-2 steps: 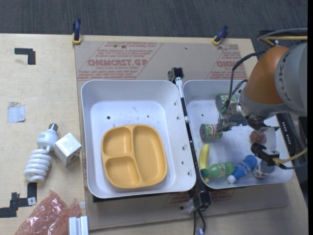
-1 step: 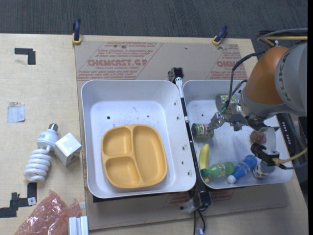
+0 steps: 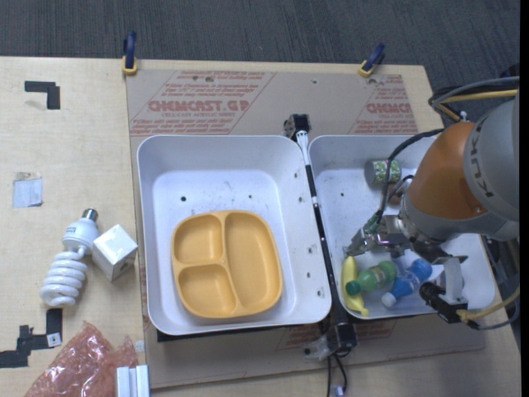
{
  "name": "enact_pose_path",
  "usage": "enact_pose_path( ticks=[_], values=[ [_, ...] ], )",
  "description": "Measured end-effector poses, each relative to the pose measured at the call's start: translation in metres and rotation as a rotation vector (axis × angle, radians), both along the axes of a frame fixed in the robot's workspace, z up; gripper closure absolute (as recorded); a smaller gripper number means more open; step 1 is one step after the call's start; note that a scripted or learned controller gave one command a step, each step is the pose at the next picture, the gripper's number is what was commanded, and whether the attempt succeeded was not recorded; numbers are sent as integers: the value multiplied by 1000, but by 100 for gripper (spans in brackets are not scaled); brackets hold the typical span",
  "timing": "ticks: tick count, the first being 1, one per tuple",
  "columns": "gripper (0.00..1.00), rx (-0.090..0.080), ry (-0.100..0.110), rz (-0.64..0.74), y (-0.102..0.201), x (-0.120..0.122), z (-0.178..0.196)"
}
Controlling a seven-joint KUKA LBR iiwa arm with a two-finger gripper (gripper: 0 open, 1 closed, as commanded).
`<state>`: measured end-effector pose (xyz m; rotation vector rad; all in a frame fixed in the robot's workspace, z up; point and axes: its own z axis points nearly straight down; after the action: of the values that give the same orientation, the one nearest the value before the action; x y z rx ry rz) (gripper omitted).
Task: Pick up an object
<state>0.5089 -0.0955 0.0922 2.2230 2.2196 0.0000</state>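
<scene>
Although the arm [image 3: 463, 172] is being seen low over the right bin [image 3: 347, 160], the gripper [image 3: 376, 240] is being hidden enough that its state cannot be told. Nothing is being shown as held. The likeliest targets are being found just below it, near the bin's front wall: a green bottle [image 3: 372, 277], lying with its long axis running left to right and cap leftward, judged light, stiff and slippery, best taken across its middle; a banana [image 3: 352, 285], soft, running front to back; a blue bottle [image 3: 405, 284], tilted.
</scene>
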Motion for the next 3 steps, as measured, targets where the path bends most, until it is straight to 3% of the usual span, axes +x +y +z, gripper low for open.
enact_pose_path(
  ticks=[1,2,3],
  values=[
    [100,-1,-2,-1,-1,1,10],
    [100,-1,-1,2,-14,19,48],
    [0,-1,-1,3,-13,19,48]
  ],
)
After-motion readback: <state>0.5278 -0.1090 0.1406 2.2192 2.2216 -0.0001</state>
